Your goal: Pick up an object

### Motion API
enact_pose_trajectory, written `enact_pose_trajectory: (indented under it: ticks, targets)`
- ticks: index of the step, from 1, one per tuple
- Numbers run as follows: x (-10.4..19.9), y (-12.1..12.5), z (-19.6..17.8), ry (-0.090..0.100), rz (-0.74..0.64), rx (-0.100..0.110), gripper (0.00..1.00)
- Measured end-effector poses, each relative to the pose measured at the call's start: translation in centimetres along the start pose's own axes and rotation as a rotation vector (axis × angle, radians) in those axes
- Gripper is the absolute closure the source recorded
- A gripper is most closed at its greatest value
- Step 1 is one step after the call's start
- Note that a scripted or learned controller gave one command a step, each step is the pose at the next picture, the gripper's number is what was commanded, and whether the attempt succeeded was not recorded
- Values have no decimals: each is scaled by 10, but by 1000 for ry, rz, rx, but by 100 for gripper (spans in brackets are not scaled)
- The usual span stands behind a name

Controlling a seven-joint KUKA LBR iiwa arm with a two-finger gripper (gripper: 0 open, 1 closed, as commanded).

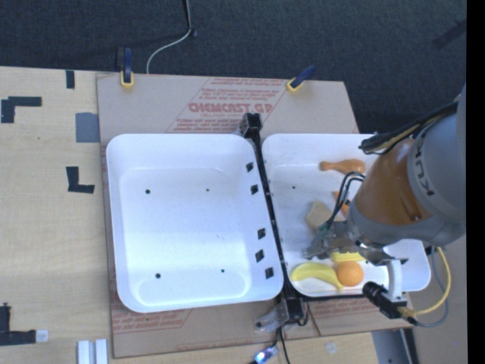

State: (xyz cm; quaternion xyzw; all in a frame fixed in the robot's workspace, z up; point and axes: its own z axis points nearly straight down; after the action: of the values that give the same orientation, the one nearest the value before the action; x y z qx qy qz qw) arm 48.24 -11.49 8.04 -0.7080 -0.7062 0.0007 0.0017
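The right bin (295,165) holds a tan block (317,215), a yellow banana (312,275), an orange ball (349,274) and an orange-brown drumstick-shaped toy (342,166). My gripper (324,243) reaches down into this bin from the right, between the tan block and the banana. Its dark fingers sit just below the block and above the banana. The arm's wrist covers the bin's right side.
The left bin (182,218) sits beside it, split off by a black divider (261,196). Both bins rest on a cardboard sheet (227,105) held by clamps. A yellow cable (424,302) hangs near the arm at the lower right.
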Motion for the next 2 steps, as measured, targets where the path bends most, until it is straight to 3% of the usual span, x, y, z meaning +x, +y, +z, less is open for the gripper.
enact_pose_trajectory:
  ticks: [1, 2]
  targets:
    - [75, 48, -110, 0, -13, -14, 100]
    - [70, 44, -113, -1, -5, -1, 100]
